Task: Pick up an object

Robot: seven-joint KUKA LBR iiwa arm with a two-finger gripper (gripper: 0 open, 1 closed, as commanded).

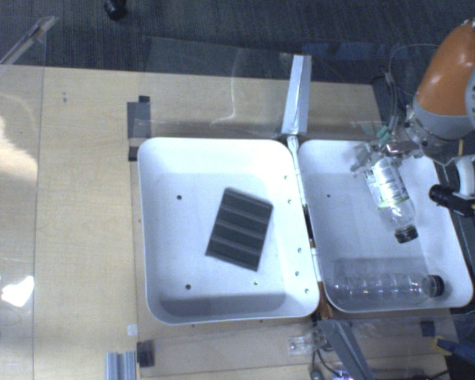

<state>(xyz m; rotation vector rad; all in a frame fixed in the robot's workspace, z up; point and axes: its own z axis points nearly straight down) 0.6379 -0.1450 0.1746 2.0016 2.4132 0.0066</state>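
Note:
My gripper (378, 155) hangs over the back of the right bin (336, 212), below the arm's orange band. It is shut on the base end of a small clear bottle (389, 190) with a white label. The bottle slants down toward the front right and ends in a black cap (406, 233). A larger clear bottle (380, 285) with a dark cap lies on its side along the right bin's front wall. In the left bin (146, 212) a dark ribbed rectangular block (239, 228) lies flat near the middle.
A metal bar (297, 93) stands behind the seam between the two bins. Cables and a black fitting (451, 196) sit at the right bin's right edge. Clear plastic sheeting (16, 172) covers the bench on the left.

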